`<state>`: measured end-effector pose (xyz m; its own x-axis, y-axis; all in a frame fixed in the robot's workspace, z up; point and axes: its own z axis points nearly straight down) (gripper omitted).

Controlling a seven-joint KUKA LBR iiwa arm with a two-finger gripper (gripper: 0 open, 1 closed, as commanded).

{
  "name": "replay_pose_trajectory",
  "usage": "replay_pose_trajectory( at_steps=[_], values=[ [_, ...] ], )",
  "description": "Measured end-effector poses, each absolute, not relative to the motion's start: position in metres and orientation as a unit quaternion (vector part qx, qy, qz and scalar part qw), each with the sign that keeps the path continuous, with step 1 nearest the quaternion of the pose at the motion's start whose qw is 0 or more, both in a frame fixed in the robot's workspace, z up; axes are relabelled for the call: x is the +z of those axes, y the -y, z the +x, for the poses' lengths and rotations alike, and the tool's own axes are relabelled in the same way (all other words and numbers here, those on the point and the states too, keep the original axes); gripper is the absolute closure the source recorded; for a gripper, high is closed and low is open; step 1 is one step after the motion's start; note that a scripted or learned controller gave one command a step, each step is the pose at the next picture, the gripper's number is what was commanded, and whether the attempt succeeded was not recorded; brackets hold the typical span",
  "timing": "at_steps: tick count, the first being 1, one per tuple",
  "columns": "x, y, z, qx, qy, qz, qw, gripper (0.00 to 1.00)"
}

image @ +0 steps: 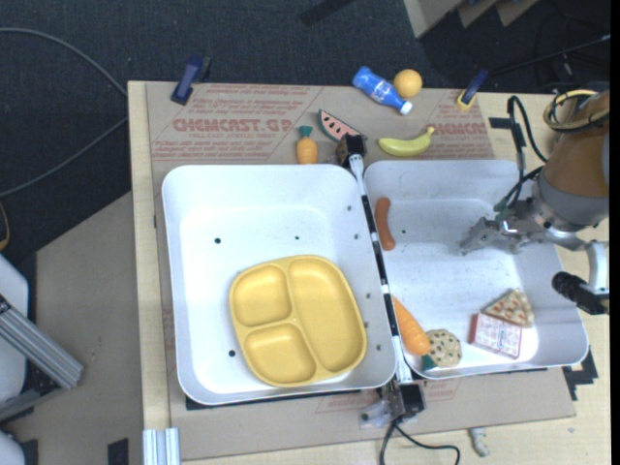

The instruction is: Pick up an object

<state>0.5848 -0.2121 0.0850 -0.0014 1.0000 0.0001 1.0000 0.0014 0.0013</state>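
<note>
Presently, no single object is fixed by the task; candidates are listed from the claw outward.

Item 1: claw, grey, over the bare floor of the right bin, upper right part. Fingers look splayed apart with nothing between them; no object held.

Item 2: red sausage, lying lengthwise against the right bin's left wall, to the left of the claw and apart from it. Nearest candidate.

Item 3: pizza slice, near the right bin's lower right corner, touching or just beside item 4.

Item 4: red-and-white card, flat, just below the pizza slice.

Item 5: cookie, at the right bin's front wall, touching item 6.

Item 6: carrot, orange, slanted along the left wall near the front corner.

Item 7: yellow tray, 3 compartments, in the left bin, lower centre.

Item 8: loose goods on the tabletop behind the bins: banana, blue bottle, orange ball, watermelon wedge, small orange toy.

Step in hand, as judged: approach, before any grasp. The claw sits above bare floor, so closing here would likely catch nothing.

Next move calls for: shifting over 1 chosen object, aligning the fingers across its narrow side, then descending. Objects hugging walls leave little finger room; the pizza slice and card lie flat and may slip.
</note>
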Motion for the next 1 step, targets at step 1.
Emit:
replay_pose_trajectory(
  at_steps=[1],
  values=[
    [0.1226,0.2242,0.5148,-0.0003,-0.707,0.708,0.0,0.0]
  ],
)
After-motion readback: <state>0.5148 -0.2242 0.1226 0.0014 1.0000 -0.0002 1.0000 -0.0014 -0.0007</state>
